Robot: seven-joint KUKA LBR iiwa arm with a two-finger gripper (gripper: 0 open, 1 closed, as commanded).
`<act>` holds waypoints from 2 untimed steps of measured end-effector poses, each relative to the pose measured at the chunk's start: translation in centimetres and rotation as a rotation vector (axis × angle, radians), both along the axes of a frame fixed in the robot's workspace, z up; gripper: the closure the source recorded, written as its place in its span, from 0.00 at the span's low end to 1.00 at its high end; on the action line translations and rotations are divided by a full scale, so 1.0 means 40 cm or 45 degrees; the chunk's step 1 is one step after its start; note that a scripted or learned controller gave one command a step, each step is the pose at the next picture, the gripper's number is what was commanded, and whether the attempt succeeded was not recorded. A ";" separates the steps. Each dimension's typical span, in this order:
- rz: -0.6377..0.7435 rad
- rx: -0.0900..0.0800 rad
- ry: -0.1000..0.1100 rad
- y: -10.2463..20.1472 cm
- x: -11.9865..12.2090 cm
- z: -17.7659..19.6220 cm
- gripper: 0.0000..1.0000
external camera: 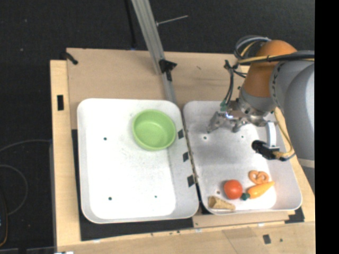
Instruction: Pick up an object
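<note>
In the right bin [222,157], near its front edge, lie a red tomato [232,188], an orange carrot [259,190], a pretzel [258,177] and a tan wedge of bread [221,204]. A green bowl [153,129] stands in the left bin [106,168], toward its back right. My gripper [225,120] hangs over the back of the right bin, its fingers spread apart with nothing between them. It is well behind the food items.
A grey metal pole [151,36] slants up from between the bins at the back. Cables [278,142] and a black fitting hang at the arm's right side over the right bin. The wooden bench [106,73] surrounds both bins.
</note>
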State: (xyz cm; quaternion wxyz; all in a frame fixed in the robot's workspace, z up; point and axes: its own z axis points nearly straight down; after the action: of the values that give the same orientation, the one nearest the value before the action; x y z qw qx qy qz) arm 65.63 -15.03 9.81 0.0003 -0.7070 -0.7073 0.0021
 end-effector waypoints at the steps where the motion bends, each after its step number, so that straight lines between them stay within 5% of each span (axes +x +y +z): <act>1: 0.000 -0.001 -0.011 -0.002 0.006 0.038 1.00; 2: 0.001 0.001 -0.014 -0.017 0.027 0.161 1.00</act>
State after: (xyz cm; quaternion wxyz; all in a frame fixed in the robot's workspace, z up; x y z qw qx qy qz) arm 66.70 -15.71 16.24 -0.0031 -0.7067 -0.7075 -0.0020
